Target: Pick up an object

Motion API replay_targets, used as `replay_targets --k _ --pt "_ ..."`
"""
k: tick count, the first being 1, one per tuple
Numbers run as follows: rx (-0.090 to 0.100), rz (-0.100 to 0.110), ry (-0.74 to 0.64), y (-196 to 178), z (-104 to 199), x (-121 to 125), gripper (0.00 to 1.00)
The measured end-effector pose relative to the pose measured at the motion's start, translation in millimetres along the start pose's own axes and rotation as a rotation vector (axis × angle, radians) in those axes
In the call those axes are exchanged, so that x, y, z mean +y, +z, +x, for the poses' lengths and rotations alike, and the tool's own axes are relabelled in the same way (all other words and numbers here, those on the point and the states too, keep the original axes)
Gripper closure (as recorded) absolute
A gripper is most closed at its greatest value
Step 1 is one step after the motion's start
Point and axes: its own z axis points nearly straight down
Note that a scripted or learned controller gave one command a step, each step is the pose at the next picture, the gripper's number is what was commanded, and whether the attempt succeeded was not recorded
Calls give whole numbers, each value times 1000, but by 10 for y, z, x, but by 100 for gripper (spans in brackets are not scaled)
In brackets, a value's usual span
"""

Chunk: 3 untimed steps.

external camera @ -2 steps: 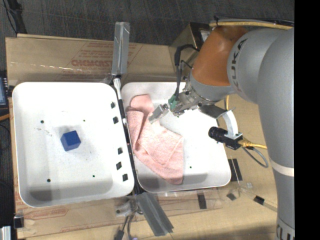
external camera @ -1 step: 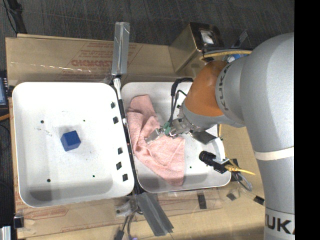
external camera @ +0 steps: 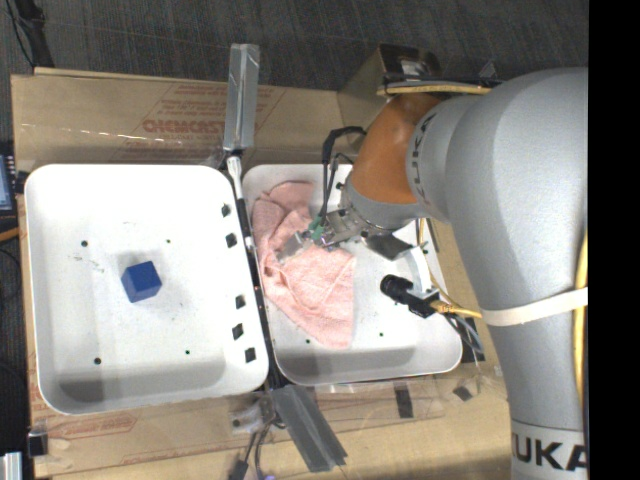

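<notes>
A pink cloth (external camera: 305, 268) lies crumpled in the right bin (external camera: 400, 353), spreading from its far left corner toward the middle. My gripper (external camera: 298, 241) reaches in from the right and is down on the cloth's upper part, its grey fingers (external camera: 288, 246) pointing left. A blue cube (external camera: 141, 280) sits alone in the left bin (external camera: 60, 208), far from the gripper. The arm's orange band (external camera: 385, 163) and grey body cover the right bin's right side.
A metal divider with black clips (external camera: 243, 268) runs between the two bins. A black cable plug (external camera: 405, 293) hangs over the right bin beside the cloth. Cardboard (external camera: 120, 108) lies under and behind the bins.
</notes>
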Motion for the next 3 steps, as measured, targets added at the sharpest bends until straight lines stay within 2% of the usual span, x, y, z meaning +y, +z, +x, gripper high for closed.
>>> replay_targets --k 1,2,3 --pt "2 2 -8 -97 14 6 100" --pt "0 0 278 -4 -469 357 100" --pt "0 0 278 -2 -468 356 0"
